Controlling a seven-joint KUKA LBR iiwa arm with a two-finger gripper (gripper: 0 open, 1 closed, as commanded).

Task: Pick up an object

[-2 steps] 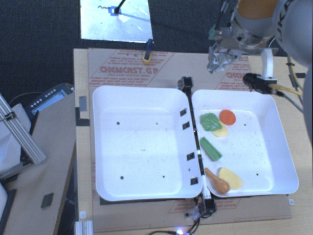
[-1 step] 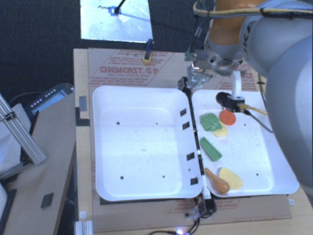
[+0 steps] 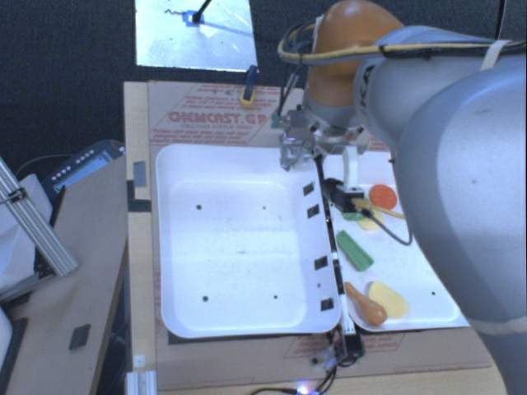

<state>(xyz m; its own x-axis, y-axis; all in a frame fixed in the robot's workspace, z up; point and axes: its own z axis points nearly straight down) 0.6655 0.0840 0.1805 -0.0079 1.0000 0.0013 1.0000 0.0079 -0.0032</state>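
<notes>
My gripper point(image 3: 290, 156) hangs over the far right corner of the left bin point(image 3: 239, 245), close to the divider between the two bins. In the right bin point(image 3: 428, 290) lie a red-orange round piece point(image 3: 383, 195), a green block point(image 3: 354, 251), a pale yellow piece point(image 3: 390, 299) and a brown pear-shaped piece point(image 3: 367, 306). A small green and yellow item point(image 3: 360, 216) sits just left of the red one. All of these lie to the right of and nearer than the gripper. The grey arm hides much of the right bin.
A black cable point(image 3: 329, 220) with clips runs along the divider between the bins. Printed cardboard point(image 3: 206, 113) lies behind the bins, with a yellow and blue object point(image 3: 248, 93) on it. A grey device point(image 3: 82, 163) and a metal rail point(image 3: 33, 220) stand at the left.
</notes>
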